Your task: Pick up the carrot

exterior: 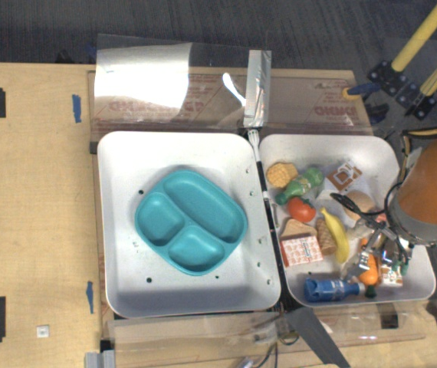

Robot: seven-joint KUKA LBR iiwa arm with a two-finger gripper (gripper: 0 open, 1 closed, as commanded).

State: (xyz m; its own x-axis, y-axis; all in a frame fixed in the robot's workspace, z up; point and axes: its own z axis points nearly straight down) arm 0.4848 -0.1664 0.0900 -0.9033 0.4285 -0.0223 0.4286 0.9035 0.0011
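Observation:
The carrot (369, 270) is a small orange piece near the front right of the right bin (414, 288), between the banana (336, 236) and a small white item (391, 276). My gripper (376, 244) hangs low over that corner, just behind and above the carrot, among dark cables. The grey arm with its orange band (431, 192) reaches in from the right and hides the bin's right side. The gripper's lower parts overlap the carrot's top, and I cannot make out whether they touch it.
The right bin also holds a blue can (330, 287), a red-and-white box (300, 249), a tomato (301, 208), a green vegetable (304, 182), a yellow corn piece (280, 175) and a brown-and-white block (345, 176). A teal divided plate (192, 219) lies in the left bin (119, 159).

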